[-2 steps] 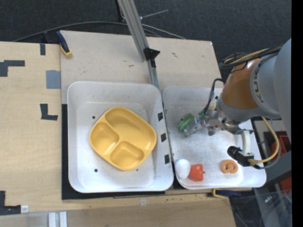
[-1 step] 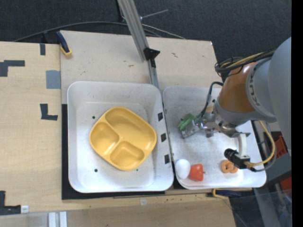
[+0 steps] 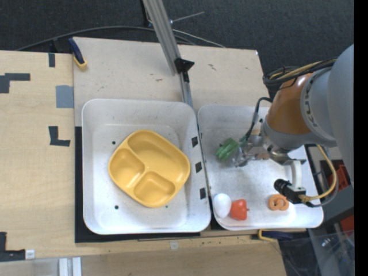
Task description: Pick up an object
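Observation:
My gripper (image 3: 240, 157) reaches down into the right bin (image 3: 261, 214) from the right, its tips next to a green object (image 3: 227, 149) lying near the bin's left-centre. Whether the green object is between the tips is hidden by the wrist. Along the bin's front edge lie a white egg-shaped object (image 3: 221, 202), a red pepper-like object (image 3: 239, 210) and an orange ring-shaped object (image 3: 279, 203).
The left bin (image 3: 98, 119) holds a yellow compartment plate (image 3: 149, 168). A grey metal pole (image 3: 167, 39) slants down from the top to the ridge between the bins. The arm's orange band and cables hang over the right bin's right side.

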Controlling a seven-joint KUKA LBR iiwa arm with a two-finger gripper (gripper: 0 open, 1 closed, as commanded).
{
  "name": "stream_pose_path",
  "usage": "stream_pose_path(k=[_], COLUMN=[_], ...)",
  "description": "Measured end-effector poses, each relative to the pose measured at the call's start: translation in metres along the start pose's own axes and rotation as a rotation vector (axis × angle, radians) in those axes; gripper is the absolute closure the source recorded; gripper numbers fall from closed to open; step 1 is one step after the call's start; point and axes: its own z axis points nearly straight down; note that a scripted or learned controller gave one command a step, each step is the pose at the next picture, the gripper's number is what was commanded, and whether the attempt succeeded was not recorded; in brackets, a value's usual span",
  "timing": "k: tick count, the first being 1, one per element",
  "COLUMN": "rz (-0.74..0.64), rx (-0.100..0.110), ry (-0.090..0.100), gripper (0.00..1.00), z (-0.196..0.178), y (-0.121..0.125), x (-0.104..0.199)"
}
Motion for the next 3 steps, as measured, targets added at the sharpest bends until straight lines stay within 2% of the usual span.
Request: stream_pose_path(k=[1,2,3], rz=[0.002,0.000,0.001], rx=[-0.004,-0.006,-0.003], ry=[0.000,0.000,0.000], gripper=[1.00,1.00,1.00], z=[-0.047,-0.107,-0.136], y=[0.009,0.006,0.007], x=[-0.003,0.004,0.005])
